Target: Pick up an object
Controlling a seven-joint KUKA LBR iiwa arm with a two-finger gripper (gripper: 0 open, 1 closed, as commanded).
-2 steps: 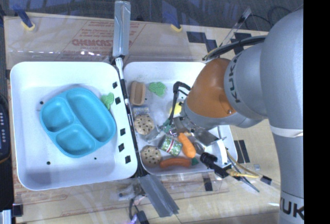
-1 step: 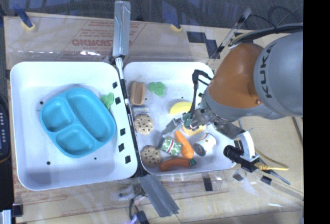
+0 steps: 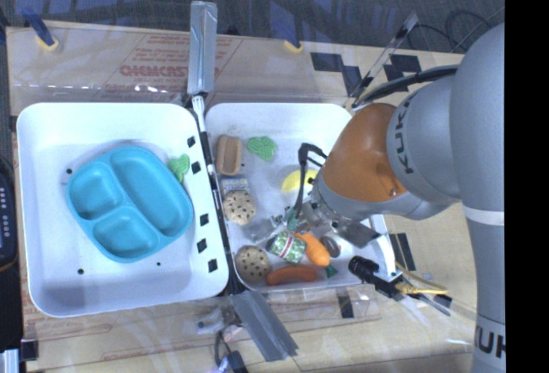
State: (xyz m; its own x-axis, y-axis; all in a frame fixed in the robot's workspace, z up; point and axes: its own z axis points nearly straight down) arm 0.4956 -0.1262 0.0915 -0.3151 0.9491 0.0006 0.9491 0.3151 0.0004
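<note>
Gripper (image 3: 296,230) down in right bin (image 3: 257,118) among carrot (image 3: 316,250), sausage (image 3: 292,276), cookies (image 3: 239,207); finger state can't tell; blue tray (image 3: 129,202) in left bin (image 3: 51,131)

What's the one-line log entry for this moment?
arm: over right bin | gripper: low among toys, by carrot | grasp: unconfirmed | left bin: blue tray

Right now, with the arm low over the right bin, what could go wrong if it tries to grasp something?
1. The toys near the claw are crowded: the orange carrot, a green-wrapped item and the red sausage lie close together, so it may catch two or push one away.
2. The yellow item sits partly hidden behind the arm, so a grasp there may miss.
</note>
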